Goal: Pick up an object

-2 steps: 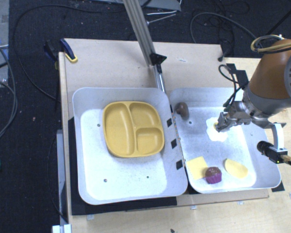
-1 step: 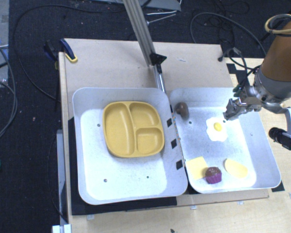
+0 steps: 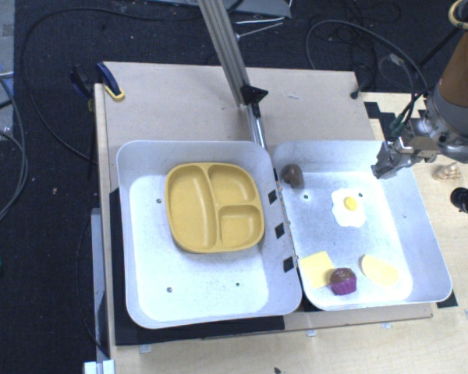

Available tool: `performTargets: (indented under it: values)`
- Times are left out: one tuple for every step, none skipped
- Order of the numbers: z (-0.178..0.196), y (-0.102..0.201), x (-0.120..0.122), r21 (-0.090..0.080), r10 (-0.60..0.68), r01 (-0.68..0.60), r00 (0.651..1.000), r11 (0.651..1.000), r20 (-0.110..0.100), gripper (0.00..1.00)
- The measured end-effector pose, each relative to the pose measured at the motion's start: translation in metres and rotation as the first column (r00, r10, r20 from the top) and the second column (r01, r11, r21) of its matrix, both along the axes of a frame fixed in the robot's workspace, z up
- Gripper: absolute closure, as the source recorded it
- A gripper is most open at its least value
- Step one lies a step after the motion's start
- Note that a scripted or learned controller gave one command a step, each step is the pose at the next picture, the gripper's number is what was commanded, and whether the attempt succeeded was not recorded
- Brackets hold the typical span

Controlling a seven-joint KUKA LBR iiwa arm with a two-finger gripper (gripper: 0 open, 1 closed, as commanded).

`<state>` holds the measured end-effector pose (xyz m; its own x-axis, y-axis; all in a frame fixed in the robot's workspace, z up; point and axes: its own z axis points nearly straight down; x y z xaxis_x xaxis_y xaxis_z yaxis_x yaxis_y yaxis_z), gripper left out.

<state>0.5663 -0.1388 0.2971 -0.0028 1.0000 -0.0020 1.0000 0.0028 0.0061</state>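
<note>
Five small objects lie loose in the right bin [image 3: 421,232], any of which could serve as the thing to pick up. Nearest the gripper [image 3: 388,164] is a toy fried egg [image 3: 349,208], flat and glossy white with a raised yellow yolk, near the bin's middle. At about five o'clock from the egg rests a pale yellow wedge [image 3: 380,270], smooth and rounded; at seven o'clock lies a yellow block [image 3: 317,269] with square edges, and just beside that block sits a purple lump [image 3: 342,281] with a dull, knobbly look. A brown rounded piece [image 3: 292,175] sits at the bin's upper left corner, ten o'clock from the egg.

The gripper hangs over the bin's upper right rim, at roughly one o'clock from the egg, and nothing shows between its fingers; whether they stand apart or together I cannot tell, as they are dark and small. My judgement is that this is the approach step: no grasp is made. The next move calls for travel inward and down over a chosen object; the egg's thinness may make it hard to pinch.

Beyond, the left bin [image 3: 140,209] holds a yellow divided plate [image 3: 215,206], matte plastic with three compartments.
</note>
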Motion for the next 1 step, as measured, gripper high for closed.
performTargets:
  values:
    - [-0.0025, 0.0548, 0.0054, 0.002, 0.004, -0.004, 1.000, 1.000, -0.006, 1.00]
